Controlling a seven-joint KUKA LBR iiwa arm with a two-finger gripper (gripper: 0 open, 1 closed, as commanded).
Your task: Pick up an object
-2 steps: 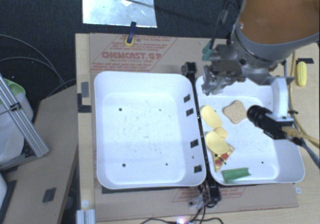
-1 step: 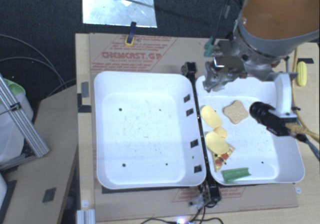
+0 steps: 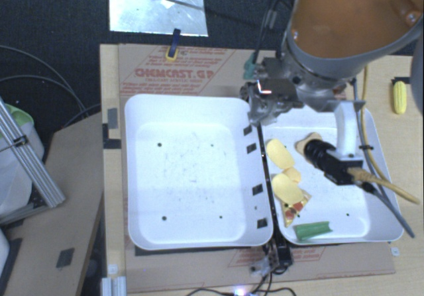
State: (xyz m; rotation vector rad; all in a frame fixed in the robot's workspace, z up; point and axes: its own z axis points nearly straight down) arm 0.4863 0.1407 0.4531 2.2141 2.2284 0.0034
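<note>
Camera view: the grey arm's claw (image 3: 261,113) hangs over the far end of the divide between the left bin (image 3: 185,175) and the right bin (image 3: 344,212). Whether it is apart or together cannot be told. Yellow pieces (image 3: 280,154) and a green strip (image 3: 311,228) lie in the right bin, nearer the camera than the claw.

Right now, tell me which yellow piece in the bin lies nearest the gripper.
The upper yellow piece, just below the gripper. The other yellow piece lies lower in the view, closer to the green strip.
</note>
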